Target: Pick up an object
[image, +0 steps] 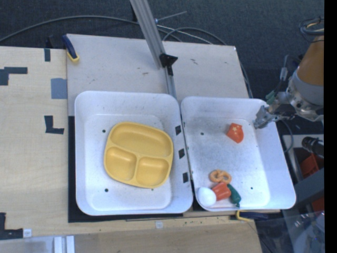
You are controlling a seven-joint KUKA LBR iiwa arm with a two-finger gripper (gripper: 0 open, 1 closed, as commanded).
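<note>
I see the divided plate (pixel 139 154) in the left bin (pixel 84 141); in the right bin (pixel 274 167), one toy (pixel 235 133) lies far back, with a pretzel (pixel 219 176), egg (pixel 206 196) and carrot (pixel 225 192) clustered near the front

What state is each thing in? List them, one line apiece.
yellow plate: lies flat in the left bin, its compartments bare.
orange piece: lies loose in the right bin.
pretzel, red piece, white egg: bunched at the near wall.
tool: above the right bin's far-right edge, holding nothing visible.
</note>
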